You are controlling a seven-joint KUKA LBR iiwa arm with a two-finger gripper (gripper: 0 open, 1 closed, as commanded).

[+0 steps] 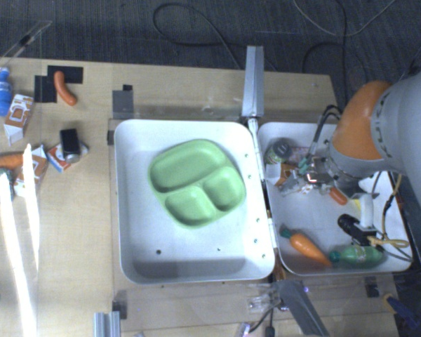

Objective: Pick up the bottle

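Green bottle lies lengthwise across the right bin's near corner, below my pincer; its opening I cannot tell.

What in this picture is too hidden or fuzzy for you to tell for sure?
- Gripper, camera view: small and blurred among clutter in the right bin; whether it holds anything is unclear.
- Green bottle, camera view: lies at the bin's near edge, partly crossed by cables; its label is unreadable.
- Round object in the bin's far corner: too blurred to identify.
- Right bin's far right side: covered by the arm.
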